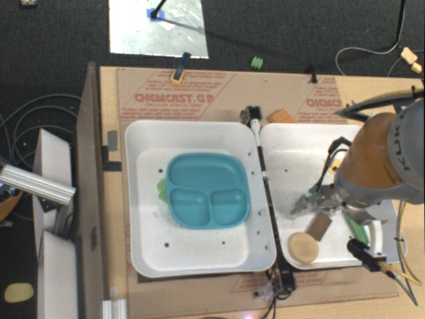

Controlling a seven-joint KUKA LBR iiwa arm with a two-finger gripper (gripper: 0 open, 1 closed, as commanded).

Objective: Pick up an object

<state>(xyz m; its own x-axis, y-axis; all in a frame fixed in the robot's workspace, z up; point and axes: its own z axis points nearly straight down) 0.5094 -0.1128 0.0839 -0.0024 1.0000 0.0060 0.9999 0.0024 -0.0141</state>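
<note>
Dark carpet floor (53,45) — perhaps speckled

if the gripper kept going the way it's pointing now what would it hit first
The gripper points toward the image's left, so probably bare floor of the right bin, then the divider between bins; its height above the floor is unclear.

Arm (388,158): grey, with an orange band above the wrist; enters from the right edge of the frame, occupying the centre right. Wrist angled downward and toward the left. Gripper (300,206): metallic, two fingers, at the lower right, pointing left; finger spacing not discernible.
</note>
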